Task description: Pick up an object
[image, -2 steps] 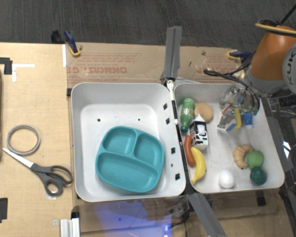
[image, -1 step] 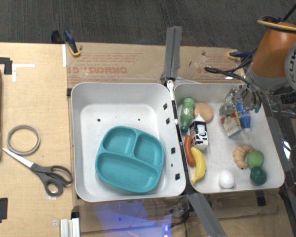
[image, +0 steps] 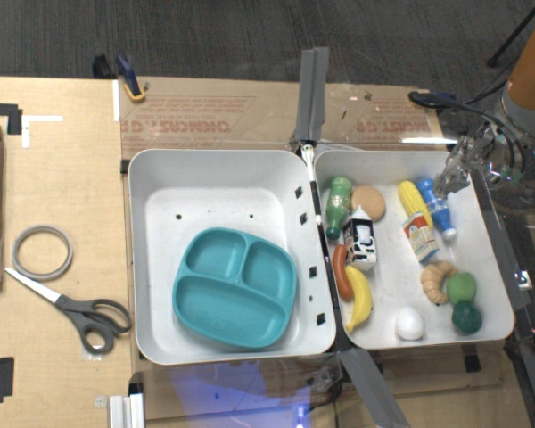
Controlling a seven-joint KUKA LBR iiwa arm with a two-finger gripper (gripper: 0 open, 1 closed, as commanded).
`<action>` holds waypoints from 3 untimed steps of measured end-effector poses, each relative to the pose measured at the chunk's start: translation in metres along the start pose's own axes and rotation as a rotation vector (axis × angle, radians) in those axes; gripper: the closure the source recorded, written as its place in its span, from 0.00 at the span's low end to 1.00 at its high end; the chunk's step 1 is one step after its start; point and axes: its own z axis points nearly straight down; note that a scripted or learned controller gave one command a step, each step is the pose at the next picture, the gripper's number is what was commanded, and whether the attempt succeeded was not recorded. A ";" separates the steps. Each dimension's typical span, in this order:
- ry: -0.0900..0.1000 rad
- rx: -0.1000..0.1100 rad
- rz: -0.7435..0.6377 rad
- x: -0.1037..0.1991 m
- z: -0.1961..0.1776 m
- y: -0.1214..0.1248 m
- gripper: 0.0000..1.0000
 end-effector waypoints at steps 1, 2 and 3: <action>0.002 0.000 -0.146 0.031 0.142 -0.020 1.00; 0.003 -0.001 -0.146 0.031 0.143 -0.020 0.00; 0.000 0.002 -0.019 0.022 0.142 0.058 0.00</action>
